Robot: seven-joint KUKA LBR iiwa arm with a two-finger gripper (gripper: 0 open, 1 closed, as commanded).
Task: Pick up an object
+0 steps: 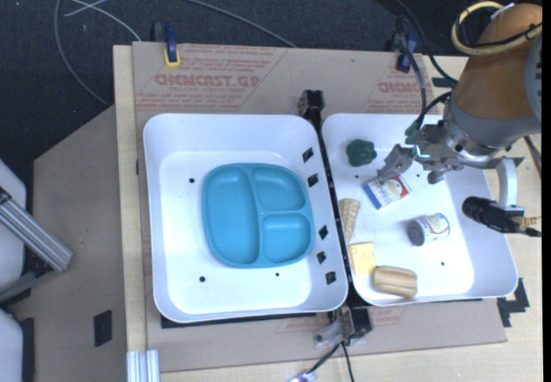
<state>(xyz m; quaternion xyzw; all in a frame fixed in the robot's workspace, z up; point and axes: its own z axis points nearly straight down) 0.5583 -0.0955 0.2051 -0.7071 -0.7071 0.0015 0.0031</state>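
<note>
My gripper (415, 167) hangs over the right bin (482, 273), with its fingers spread apart above the bin floor. Just below and left of it lies a small blue, white and red packet (386, 192). A dark green lump (361, 150) sits at the bin's back left. A small grey and white can (428, 229) lies on its side near the middle. A tan bread roll (395, 282), a yellow block (361, 257) and a beige wafer (349, 214) lie along the bin's left and front. Nothing is between the fingers.
The left bin (172, 200) holds a blue divided plate (258, 214). A black divider with clips (320, 191) runs between the bins. The arm's orange and grey body (499, 70) looms over the right bin's back right corner. Cables trail behind the bench.
</note>
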